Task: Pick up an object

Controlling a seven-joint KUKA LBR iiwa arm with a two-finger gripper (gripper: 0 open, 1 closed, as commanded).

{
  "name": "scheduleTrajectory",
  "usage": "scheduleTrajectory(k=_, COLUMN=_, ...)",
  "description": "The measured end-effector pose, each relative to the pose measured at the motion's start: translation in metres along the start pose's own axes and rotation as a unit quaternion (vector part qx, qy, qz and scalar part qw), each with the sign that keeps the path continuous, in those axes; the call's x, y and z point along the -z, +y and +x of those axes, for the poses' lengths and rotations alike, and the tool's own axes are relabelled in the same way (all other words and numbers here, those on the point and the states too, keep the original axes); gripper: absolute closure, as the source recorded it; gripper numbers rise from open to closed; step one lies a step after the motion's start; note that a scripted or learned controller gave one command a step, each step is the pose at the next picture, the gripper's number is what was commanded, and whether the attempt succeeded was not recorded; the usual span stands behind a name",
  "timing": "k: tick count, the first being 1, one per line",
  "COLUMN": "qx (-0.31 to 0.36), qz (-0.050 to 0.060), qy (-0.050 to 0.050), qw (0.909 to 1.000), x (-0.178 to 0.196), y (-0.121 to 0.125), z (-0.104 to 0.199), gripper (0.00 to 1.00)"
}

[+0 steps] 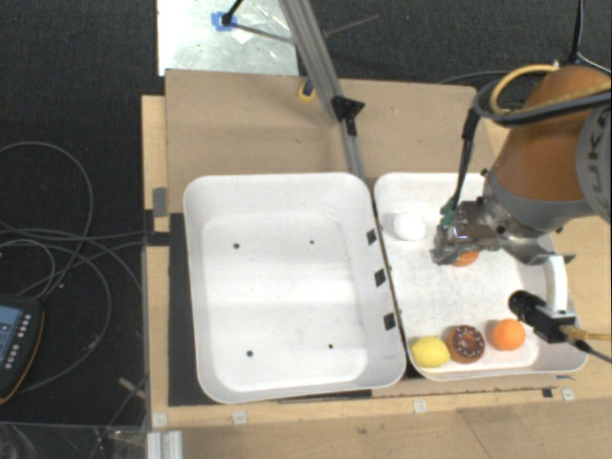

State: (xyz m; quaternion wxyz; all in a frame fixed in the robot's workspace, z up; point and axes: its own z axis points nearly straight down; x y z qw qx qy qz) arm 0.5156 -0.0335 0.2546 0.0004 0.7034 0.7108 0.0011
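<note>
The end effector [449, 247] is seen low over the right bin [421, 299], in its upper middle part, with the arm reaching in from the right. Directly beneath and just to the right of it an orange-red object [465, 257] lies on the bin floor, partly hidden by the end effector, so its shape and long axis cannot be made out. Whether the end effector is wide, narrow or closed on that object cannot be told from this slant; contact is likely but not shown. A white ball [409, 226] lies near, to the left, close to the bin's upper left wall. Along the near wall, well apart from the end effector, a yellow lemon-like object [430, 352], a brown doughnut-like object [467, 343] and an orange ball [508, 335] are lined up, the first two touching. The left bin [287, 285] offers open floor. It is judged that the orange-red object is the target, and that a straight lift is favoured: open room lies around it, and no wall is close.
</note>
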Motion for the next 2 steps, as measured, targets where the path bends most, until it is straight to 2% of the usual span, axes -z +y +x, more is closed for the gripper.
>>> scheduleTrajectory(k=2, qx=0.000, qz=0.000, qy=0.000, qw=1.0000, x=-0.012, y=0.014, z=0.103, gripper=1.00)
